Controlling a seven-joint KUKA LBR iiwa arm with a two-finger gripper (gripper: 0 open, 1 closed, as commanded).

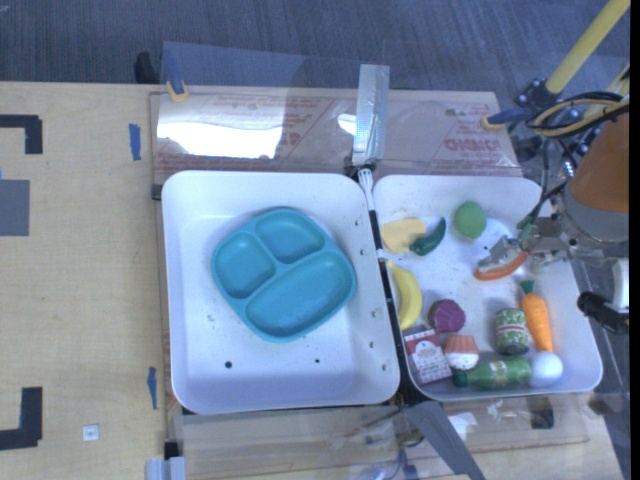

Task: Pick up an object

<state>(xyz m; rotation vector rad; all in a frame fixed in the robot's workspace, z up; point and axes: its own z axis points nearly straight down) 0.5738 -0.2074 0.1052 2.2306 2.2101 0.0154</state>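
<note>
Smooth green bottle [495, 372] beside white egg [547, 367]

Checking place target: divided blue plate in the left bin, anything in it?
Empty. All three compartments of the blue plate show bare blue; the toy food lies in the right bin.

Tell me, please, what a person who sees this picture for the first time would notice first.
The eye goes first to the big blue divided plate, lying alone in the middle of the left bin. Next comes the right bin, crowded with small toy foods: a green ball near the back, a banana along its left wall, and a carrot on the right side. The gripper reaches in from the right above a thin orange piece.
</note>
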